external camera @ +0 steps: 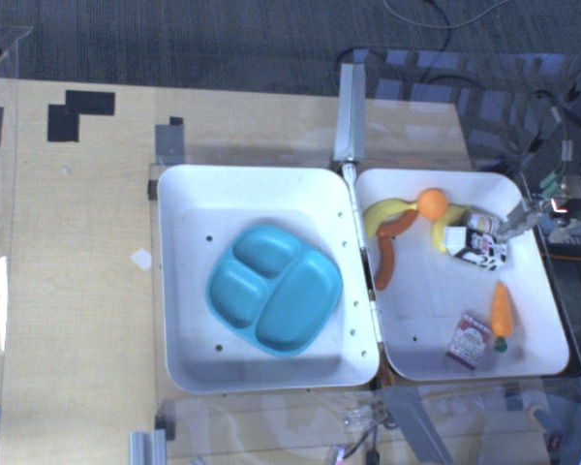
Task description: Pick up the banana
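- Looking into the right bin (552,352), we see the banana (387,212) at its back left, an orange ball (431,201) touching it (a sausage (387,245) lies across it).
- Our gripper (523,219) hovers near the bin's right rim; whether it is wide or narrow we cannot tell.
- We note a blue plate (274,290) in the left bin (179,260).

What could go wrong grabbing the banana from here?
The banana is crowded: a sausage lies across it and an orange ball touches it, so the gripper might catch or push those instead. The gripper sits by the milk carton at the right bin's far edge, and crossing over could knock the carton.
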